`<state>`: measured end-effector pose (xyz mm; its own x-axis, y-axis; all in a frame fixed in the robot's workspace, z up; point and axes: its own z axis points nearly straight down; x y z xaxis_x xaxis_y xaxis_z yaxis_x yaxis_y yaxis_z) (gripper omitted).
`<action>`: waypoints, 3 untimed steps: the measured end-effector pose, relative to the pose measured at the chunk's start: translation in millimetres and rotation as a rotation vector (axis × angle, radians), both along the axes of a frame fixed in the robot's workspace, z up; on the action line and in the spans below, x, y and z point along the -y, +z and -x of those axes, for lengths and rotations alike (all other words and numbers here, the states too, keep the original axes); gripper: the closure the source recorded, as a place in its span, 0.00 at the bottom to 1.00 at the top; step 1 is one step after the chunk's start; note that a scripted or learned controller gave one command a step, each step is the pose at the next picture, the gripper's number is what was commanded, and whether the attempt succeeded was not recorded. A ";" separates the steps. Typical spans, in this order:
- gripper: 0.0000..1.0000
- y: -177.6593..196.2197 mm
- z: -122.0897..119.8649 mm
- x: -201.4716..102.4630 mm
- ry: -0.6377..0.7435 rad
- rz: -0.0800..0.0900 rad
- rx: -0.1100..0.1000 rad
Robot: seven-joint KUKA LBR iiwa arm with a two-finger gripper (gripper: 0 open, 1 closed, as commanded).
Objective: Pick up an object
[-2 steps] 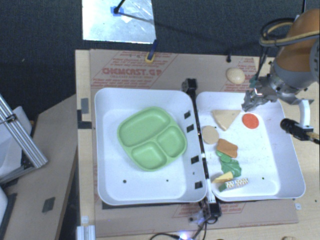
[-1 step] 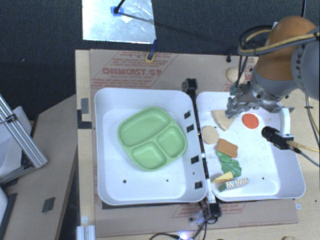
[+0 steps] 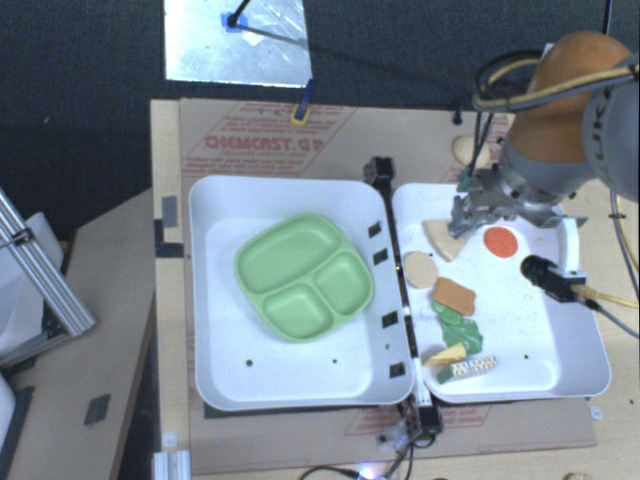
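Right bin (image 3: 590,368): gripper (image 3: 462,218) beside wedge (image 3: 440,238)

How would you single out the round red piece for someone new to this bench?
Look in the right white bin, toward its far end beside the gripper. The flat red disc lies there, the sole red item; the tan wedge lies to its left.

Arm (image 3: 575,98) cut off at right edge.
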<state>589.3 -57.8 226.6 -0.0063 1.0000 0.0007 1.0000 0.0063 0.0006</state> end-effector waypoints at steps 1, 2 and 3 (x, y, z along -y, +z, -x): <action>1.00 5.9 5.3 -10.7 0.001 0.000 0.000; 1.00 7.0 6.6 -8.9 -0.003 0.000 0.000; 1.00 -11.0 8.4 -0.9 -0.005 0.001 0.001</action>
